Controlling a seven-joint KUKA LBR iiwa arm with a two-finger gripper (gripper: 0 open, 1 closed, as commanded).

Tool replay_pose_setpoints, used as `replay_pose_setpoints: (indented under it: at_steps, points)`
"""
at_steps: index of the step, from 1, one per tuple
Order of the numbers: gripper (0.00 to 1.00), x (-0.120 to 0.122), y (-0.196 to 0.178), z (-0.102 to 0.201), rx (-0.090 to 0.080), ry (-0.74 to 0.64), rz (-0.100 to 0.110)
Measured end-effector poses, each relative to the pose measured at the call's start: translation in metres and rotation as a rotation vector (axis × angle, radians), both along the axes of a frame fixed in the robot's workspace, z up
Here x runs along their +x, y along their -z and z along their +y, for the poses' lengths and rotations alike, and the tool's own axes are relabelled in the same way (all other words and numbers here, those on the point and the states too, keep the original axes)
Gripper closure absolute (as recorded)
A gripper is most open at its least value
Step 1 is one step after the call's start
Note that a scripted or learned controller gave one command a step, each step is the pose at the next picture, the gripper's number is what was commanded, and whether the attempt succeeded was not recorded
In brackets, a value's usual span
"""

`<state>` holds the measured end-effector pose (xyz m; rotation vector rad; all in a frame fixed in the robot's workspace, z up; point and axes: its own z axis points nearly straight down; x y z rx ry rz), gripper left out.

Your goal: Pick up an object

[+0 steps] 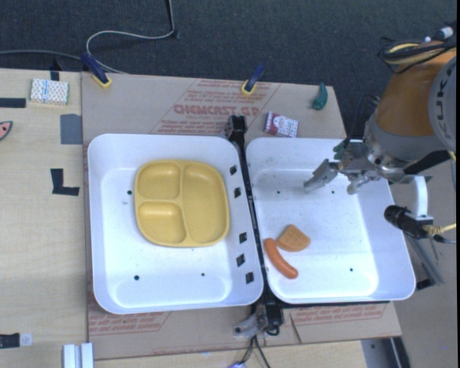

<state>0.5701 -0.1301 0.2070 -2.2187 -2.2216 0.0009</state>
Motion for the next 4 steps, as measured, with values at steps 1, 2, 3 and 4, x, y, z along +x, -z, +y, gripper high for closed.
replay_pose_setpoints:
  at_steps: [1, 2, 3, 4]
  points:
    - [0.00, -0.018, 0.121, 0.037, 0.001, 0.000, -0.002]
    - [0.00, -0.086, 0.121, 0.031, -0.001, 0.002, -0.004]
    - [0.00, -0.015, 0.121, 0.035, -0.002, 0.000, -0.006]
    - [0.00, 0.089, 0.122, 0.037, -0.002, -0.001, -0.003]
